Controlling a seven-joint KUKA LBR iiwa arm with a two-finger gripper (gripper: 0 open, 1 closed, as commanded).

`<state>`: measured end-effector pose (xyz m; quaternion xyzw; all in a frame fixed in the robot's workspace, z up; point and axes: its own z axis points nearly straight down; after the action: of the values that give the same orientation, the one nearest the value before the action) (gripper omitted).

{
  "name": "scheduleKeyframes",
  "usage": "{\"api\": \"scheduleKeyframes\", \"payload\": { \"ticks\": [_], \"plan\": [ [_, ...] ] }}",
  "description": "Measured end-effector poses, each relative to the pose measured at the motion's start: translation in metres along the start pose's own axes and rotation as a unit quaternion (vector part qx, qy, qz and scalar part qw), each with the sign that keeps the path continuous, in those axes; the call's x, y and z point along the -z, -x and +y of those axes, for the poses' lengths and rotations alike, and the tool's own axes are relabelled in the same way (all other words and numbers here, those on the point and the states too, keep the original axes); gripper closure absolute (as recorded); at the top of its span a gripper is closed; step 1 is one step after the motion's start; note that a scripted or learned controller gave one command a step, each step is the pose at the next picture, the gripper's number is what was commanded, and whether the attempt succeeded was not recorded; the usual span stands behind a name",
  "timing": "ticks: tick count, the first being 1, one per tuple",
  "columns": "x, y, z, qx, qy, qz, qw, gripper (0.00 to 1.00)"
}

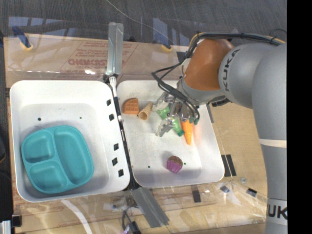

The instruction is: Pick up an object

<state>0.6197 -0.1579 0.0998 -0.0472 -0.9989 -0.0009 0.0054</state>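
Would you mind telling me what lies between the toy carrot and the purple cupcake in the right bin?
In the camera view, just bare white bin floor separates the carrot from the cupcake.

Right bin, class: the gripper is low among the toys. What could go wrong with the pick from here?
The gripper sits among a carrot and a green toy lying close together, so it may nudge both or lift two. The nearby cone and waffle could get knocked toward the bin wall.

The grey arm (253,77) bears the brand "KUKA" near its orange band, and the letters "KU" show lower on its body. Red print reading "CHEMCAST" runs along the clear sheet (83,57) on the desk; its smaller lines are too blurred to read.
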Motion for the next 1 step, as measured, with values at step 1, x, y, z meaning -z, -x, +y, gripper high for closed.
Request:
{"api": "scheduleKeyframes", "payload": {
  "ticks": [1],
  "plan": [
    [-0.0071,0.0165,0.0284,-0.188,0.001,-0.007,0.9821,0.0]
  ]
}}
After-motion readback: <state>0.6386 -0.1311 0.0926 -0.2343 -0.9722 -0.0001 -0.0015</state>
